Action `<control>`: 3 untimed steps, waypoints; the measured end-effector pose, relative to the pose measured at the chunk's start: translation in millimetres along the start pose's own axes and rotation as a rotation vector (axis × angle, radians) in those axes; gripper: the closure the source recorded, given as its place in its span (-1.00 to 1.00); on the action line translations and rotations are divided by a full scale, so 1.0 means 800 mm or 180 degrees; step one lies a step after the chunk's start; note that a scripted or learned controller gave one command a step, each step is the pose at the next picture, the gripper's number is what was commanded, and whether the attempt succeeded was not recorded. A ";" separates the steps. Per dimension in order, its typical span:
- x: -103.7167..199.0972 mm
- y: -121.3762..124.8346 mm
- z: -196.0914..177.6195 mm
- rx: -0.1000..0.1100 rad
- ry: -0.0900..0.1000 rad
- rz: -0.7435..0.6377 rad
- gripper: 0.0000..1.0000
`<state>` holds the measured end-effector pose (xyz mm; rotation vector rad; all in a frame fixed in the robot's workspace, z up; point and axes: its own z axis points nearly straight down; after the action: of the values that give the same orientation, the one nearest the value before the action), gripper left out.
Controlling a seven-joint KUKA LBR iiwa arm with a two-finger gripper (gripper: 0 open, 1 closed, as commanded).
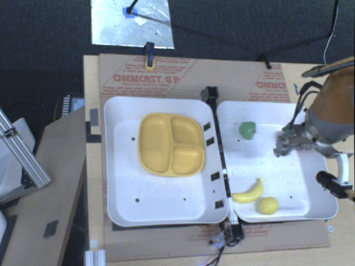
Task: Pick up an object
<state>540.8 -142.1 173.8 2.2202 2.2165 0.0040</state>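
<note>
At the far left lies a shiny silver foil sheet [132, 14] on the dark floor, with a small blue mark on it. Nearer, a brown cardboard sheet [145, 76] under the bins carries red print; "CHEMCAST" can be read, with a few blurred characters after it, and the same print repeats, less legibly, toward the far right corner.

The left shallow white plastic bin [119, 204] holds a yellow three-compartment plastic tray [170, 144], lying flat near its middle. A black divider strip [218, 159] runs between the two bins.

The right shallow white plastic bin [299, 195] holds the candidates for the task: a small green rounded toy fruit [247, 129] toward the far left of that bin, a yellow plastic banana [248, 193] near the front left, and a round yellow lemon-like fruit [268, 205] just beside the banana on its right.

The two-finger gripper [282, 146] hangs over the middle of the right bin, right of the green fruit and apart from it, well apart from the banana and lemon. Nothing shows between its tips; how the claw stands cannot be told.

By my judgement the step in hand is the approach: no object is lifted yet. The next move calls for settling on one target, probably the green fruit as the closest, centring over it, then descending to straddle it before closing.
</note>
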 end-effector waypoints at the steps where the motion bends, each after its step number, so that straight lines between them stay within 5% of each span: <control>1: 0.008 0.006 -0.056 0.0000 0.0000 -0.0020 1.00; 2: 0.011 0.016 -0.133 -0.0008 -0.0002 -0.0022 1.00; 3: 0.070 0.026 -0.116 0.0011 0.0007 -0.0033 1.00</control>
<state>561.0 -86.4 266.6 2.2114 2.2309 0.0025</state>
